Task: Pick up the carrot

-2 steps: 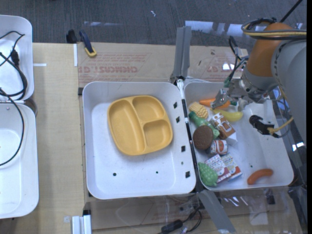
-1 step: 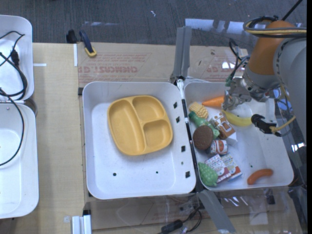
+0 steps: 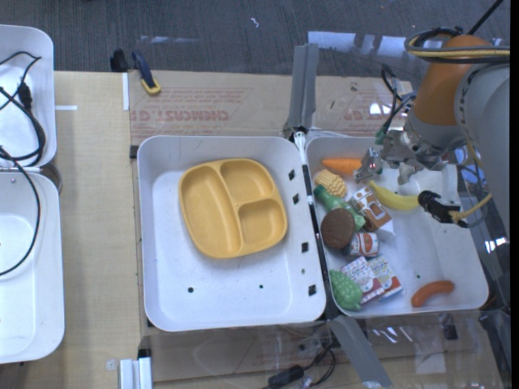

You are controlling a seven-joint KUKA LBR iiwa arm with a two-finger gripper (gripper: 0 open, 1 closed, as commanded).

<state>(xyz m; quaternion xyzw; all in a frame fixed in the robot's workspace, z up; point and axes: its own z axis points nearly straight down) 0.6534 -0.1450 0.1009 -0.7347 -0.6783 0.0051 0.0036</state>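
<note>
Fixed overhead view, slanting down over both bins

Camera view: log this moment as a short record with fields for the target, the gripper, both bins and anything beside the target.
target: carrot, lying at the far end of the right bin
gripper: gripper low over the right bin, just right of the carrot; nothing seen held
left bin: left bin holds a yellow divided plate
right bin: carrot, corn cob, banana, brown round item, packets, sausage
beside target: corn cob just in front of it
</note>
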